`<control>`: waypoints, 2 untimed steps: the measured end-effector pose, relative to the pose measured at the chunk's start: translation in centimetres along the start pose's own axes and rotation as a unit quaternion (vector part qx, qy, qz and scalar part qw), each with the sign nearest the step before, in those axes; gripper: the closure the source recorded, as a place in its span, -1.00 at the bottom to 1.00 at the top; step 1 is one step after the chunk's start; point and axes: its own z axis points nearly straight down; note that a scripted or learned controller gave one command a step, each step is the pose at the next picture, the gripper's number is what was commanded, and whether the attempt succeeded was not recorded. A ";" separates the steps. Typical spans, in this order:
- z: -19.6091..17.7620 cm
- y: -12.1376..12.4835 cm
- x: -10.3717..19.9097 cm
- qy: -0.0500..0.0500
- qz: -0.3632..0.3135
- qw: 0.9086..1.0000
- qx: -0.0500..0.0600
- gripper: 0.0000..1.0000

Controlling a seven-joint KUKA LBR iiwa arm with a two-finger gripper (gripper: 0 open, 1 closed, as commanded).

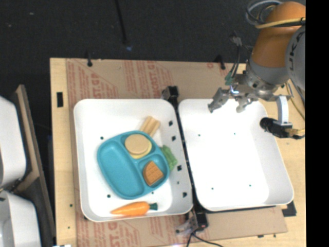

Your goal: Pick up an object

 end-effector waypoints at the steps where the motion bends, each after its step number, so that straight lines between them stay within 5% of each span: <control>1: 2.1 0.7 1.1 0.000 0.000 1.000 0.001 -1.00; 2: 9.5 4.5 -1.5 0.000 0.001 1.000 0.004 -1.00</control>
